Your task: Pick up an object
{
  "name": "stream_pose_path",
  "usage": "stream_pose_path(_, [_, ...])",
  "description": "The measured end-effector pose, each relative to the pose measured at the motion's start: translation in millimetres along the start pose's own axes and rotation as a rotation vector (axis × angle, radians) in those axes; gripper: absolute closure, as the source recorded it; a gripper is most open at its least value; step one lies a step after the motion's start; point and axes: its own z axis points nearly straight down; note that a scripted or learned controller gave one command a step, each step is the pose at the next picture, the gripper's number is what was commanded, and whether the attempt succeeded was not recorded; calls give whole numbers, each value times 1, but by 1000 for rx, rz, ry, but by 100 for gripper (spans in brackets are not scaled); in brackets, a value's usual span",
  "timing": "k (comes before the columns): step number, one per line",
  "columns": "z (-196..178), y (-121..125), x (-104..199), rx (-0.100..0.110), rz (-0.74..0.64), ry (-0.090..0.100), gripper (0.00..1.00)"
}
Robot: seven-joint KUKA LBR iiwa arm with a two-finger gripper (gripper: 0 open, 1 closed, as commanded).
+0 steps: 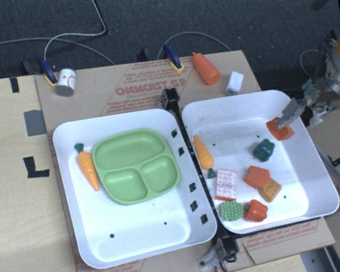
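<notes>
Here, pincer [282, 125] touching small orange-red block [280, 130] — blocky, matte.

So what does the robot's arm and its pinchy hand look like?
At the right edge of the camera view, the gripper ends in a thin grey finger. Behind it sits a blocky grey and black wrist with a small teal patch. A thin dark cable loops just above it. A bit of orange shows higher up.
</notes>
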Motion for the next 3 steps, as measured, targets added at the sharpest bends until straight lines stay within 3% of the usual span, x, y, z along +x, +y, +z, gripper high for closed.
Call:
stream_pose_path(1, [113,-8,-18,3,1,1,0])
stream_pose_path(2, [187,-23,39,-8,-2,0,0])
stream_pose_path(3, [187,-60,47,-9,0,-3,0])
